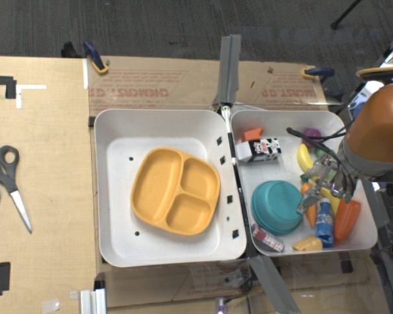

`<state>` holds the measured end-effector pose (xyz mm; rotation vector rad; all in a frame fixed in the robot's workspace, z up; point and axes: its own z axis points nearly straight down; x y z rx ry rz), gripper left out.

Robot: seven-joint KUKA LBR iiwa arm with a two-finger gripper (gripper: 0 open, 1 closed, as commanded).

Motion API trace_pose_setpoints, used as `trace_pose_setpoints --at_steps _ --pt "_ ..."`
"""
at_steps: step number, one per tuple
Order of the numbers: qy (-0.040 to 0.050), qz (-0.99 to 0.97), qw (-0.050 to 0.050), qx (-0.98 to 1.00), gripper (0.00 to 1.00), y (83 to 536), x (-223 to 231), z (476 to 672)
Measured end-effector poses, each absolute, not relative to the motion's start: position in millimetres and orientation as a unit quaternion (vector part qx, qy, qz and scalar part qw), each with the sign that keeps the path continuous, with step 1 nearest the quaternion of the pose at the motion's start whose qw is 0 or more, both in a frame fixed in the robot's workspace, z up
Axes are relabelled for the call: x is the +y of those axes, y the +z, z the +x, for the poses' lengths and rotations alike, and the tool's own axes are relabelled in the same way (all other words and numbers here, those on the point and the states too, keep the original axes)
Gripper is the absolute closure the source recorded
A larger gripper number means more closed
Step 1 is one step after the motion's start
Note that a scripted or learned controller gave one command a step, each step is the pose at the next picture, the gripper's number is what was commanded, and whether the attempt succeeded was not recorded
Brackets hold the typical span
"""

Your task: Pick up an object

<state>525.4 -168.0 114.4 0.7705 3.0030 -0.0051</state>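
The right bin (pixel 295 120) holds a jumble of small objects, any of which could be picked; taking the teal bowl (pixel 277 206) as landmark, it sits upturned in the lower left part of that bin; just right of it stands a blue bottle (pixel 324 222), with an orange carrot-like piece (pixel 346 220) beyond that; a yellow banana-like toy (pixel 304 157) lies above and right of the bowl; a small black-and-white carton (pixel 262 149) and an orange block (pixel 252 135) lie above the bowl; a pale yellow piece (pixel 307 244) and a red-and-white wrapper (pixel 268 241) lie below it; the gripper (pixel 324 178) hangs just right of the bowl, low among the bottle and banana toy; whether it is released or clenched cannot be told, and nothing is clearly seen in its grasp; left of the bowl, in the left bin (pixel 111 195), rests a yellow divided plate (pixel 175 191); far left of the bowl, on the bench (pixel 39 175), lie scissors (pixel 12 183).
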Motion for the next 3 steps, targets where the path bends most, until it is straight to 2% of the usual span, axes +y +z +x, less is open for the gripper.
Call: trace_pose_setpoints --at_steps 1,2,3 --pt "-0.0006 0.294 0.019 0.955 0.00 114.3 -166.5 538.8" --pt "-0.0002 0.327 0.023 0.945 0.00 114.4 -160.8 531.3" --pt "0.0020 0.395 0.030 0.918 0.00 114.4 -151.2 513.2"
